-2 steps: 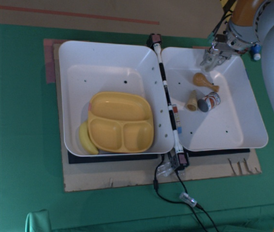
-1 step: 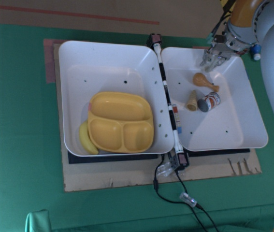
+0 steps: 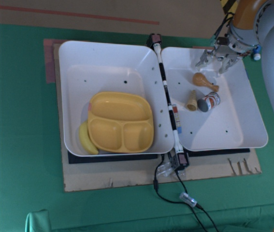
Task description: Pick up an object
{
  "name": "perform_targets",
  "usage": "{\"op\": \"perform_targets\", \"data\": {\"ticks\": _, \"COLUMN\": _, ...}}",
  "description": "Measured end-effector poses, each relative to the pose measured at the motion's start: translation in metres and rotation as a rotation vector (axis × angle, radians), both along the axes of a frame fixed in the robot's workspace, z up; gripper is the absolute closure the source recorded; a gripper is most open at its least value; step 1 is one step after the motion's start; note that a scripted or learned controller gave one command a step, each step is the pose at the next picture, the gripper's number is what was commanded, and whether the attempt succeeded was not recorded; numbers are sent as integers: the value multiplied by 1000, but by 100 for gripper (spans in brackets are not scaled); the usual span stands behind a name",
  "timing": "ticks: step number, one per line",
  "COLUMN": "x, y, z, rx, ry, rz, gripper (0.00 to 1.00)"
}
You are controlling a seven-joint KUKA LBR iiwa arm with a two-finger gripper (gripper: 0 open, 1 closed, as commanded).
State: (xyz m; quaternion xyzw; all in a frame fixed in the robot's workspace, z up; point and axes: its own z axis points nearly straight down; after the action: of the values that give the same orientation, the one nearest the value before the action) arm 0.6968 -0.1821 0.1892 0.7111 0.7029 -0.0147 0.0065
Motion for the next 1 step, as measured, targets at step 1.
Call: {"op": "perform_targets", "data": {"ticks": 1, "x": 3, "y": 6, "z": 17, "rx": 21, "ry": -4, "rz": -3, "gripper": 100}}
